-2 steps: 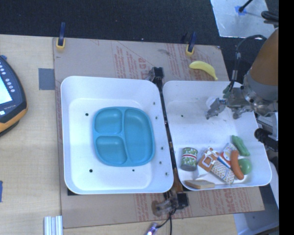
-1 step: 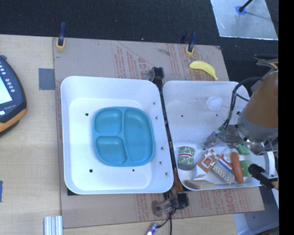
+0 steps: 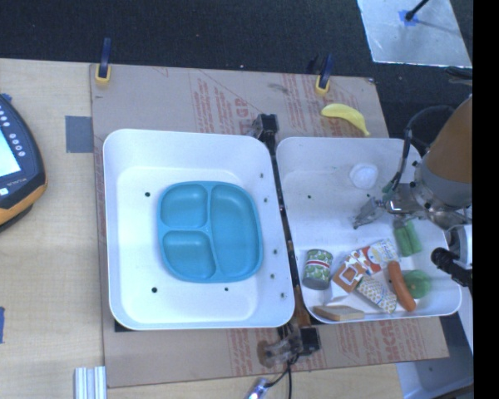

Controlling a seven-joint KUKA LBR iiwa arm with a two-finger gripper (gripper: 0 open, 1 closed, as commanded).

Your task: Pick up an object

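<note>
My gripper (image 3: pixel 371 213) hangs low over the middle of the right bin (image 3: pixel 316 169), reaching in from the right, with no object seen in it. Just right of it lies a green block (image 3: pixel 407 238). Below it are a red and white snack carton (image 3: pixel 362 266), a carrot (image 3: pixel 401 286), a small green-labelled can (image 3: pixel 318 268), a patterned box (image 3: pixel 377 294), a round green piece (image 3: pixel 418 283) and a tan wedge (image 3: pixel 341 312). A white round lid (image 3: pixel 364 175) lies above the gripper.
The left bin (image 3: pixel 125 223) holds a blue divided plate (image 3: pixel 209 230). A yellow banana (image 3: pixel 345 116) lies on the cardboard behind the right bin. A teach pendant (image 3: pixel 4 160) rests at the bench's far left. Clamps (image 3: pixel 104 63) pin the cardboard's back edge.
</note>
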